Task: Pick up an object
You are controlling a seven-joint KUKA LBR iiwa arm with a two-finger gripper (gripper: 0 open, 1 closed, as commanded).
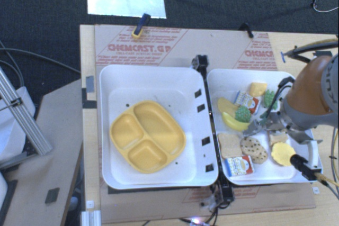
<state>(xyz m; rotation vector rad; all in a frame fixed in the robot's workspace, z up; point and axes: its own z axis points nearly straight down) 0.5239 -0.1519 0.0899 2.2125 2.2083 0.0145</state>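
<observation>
The right bin holds several toy foods: a banana, a green broccoli piece, a yellow cheese block, a small red and white carton, a slice of toast, a chocolate chip cookie, a round yellow piece and a flat carton. My gripper reaches down into the middle of this bin, just right of the banana and above the cookie. The arm's orange band covers the bin's right side.
The left bin holds a yellow divided plate. A black clip strip runs between the two bins. A metal frame stands off the bench at the left.
</observation>
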